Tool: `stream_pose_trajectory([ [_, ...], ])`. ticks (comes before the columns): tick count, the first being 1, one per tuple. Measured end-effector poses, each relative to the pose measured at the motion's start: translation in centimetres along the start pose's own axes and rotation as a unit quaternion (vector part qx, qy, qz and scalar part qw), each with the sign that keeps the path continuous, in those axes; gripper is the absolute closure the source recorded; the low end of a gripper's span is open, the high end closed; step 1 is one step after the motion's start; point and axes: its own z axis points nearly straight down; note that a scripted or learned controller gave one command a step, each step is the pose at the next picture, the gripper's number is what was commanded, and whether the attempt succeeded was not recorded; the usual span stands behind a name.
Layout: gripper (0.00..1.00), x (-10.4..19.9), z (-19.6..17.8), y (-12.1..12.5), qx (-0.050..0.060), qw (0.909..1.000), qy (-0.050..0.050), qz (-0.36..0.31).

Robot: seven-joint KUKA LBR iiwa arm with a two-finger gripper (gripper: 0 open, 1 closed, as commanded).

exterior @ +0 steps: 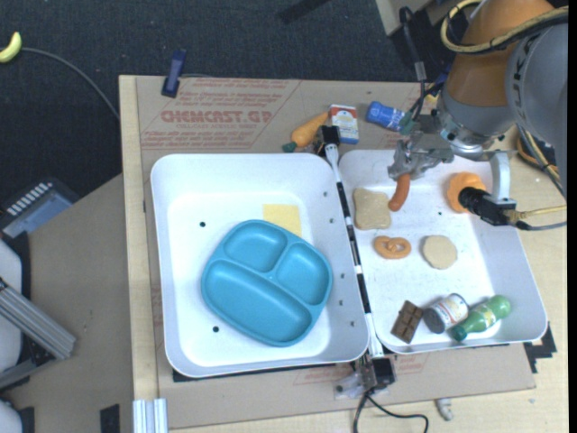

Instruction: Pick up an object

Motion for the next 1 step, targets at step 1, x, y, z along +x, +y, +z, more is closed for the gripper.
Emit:
stream_pose_trajectory([
  [1,1.00,3.87,-1.15,-4.63,0.002,1.0000,0.000,0.000],
])
